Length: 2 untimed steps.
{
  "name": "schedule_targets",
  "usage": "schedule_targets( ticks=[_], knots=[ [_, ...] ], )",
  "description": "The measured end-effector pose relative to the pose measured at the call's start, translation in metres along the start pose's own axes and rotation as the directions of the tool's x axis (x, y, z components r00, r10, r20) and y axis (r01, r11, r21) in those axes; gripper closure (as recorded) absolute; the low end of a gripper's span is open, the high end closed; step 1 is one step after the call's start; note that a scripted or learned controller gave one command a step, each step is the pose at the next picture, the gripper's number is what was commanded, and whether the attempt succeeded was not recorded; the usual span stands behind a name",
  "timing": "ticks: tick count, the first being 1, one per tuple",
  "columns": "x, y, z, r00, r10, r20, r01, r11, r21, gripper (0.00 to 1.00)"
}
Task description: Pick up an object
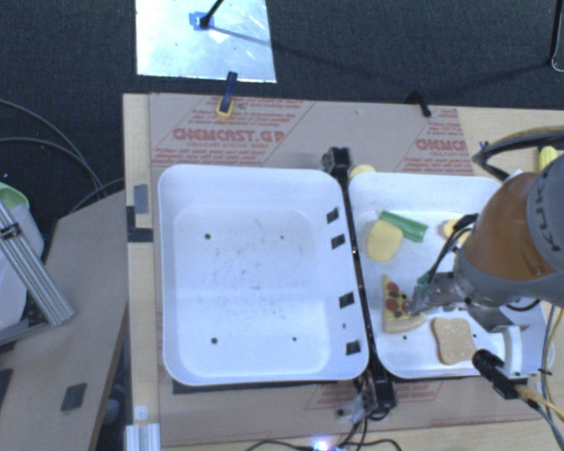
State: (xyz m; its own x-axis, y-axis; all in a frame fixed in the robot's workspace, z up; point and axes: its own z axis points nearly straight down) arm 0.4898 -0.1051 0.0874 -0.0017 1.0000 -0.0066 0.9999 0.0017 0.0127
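While the claw (pixel 419 301) touches the pizza slice (pixel 396 304), its grip state is unclear.

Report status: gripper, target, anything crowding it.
Gripper low in right bin, over pizza slice. Grasp unconfirmed. Bread slice and yellow piece close by.

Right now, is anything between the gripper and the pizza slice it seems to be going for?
Nothing visible. The gripper is directly over the pizza slice in the right bin. The toast and yellow piece lie to either side, apart from it.
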Motion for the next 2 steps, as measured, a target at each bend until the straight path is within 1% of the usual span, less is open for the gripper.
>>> schedule_targets(
  ticks=[1,2],
  knots=[
    [0.010,0.000,0.000,1.000,-0.001,-0.001,0.001,1.000,0.001,1.00],
    [0.013,0.022,0.001,1.000,-0.002,-0.005,0.002,1.000,0.007,1.00]
  ],
)
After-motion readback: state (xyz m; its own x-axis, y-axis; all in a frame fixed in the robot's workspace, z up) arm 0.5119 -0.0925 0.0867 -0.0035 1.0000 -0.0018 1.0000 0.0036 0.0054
